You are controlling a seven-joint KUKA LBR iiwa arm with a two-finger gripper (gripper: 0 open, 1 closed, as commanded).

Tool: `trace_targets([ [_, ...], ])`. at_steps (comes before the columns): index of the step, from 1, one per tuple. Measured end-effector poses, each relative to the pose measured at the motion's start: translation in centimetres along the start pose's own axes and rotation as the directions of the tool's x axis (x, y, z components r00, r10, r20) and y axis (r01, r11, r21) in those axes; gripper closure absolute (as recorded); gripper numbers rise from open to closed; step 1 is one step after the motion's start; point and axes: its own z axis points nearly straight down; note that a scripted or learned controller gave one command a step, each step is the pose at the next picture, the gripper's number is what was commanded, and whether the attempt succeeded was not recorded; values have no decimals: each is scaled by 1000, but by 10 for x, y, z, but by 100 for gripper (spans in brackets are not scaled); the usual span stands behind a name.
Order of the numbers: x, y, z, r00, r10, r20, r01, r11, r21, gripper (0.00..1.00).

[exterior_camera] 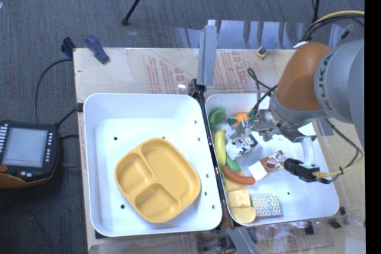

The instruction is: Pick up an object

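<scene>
The right bin point(309, 202) holds a pile of toy food along its left side: a green vegetable point(217, 118), a yellow banana point(220, 147), a red sausage point(238, 176), a yellow cheese block point(240, 198), a patterned packet point(266, 205) and a small brown-and-white packet point(272, 162). My gripper point(245, 138) is low over the upper part of this pile, next to an orange piece point(241, 118) and over a black-and-white item point(243, 143). Whether anything sits between its fingers is hidden by the wrist.
The left bin point(107, 122) carries a yellow divided plate point(157, 179). A metal post point(207, 59) rises at the far end of the divider between the bins. A teach pendant point(27, 151) lies on the floor at the left.
</scene>
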Motion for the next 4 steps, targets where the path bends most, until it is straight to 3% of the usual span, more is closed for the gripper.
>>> trace_targets([
  [1,8,-65,5,994,-111,10,111,993,-35,0],
  [2,-5,-7,32,999,-33,-5,33,999,30,0],
  [3,3,-51,32,999,-39,-6,39,999,35,0],
  [4,9,-114,30,999,36,-5,-36,999,33,0],
])
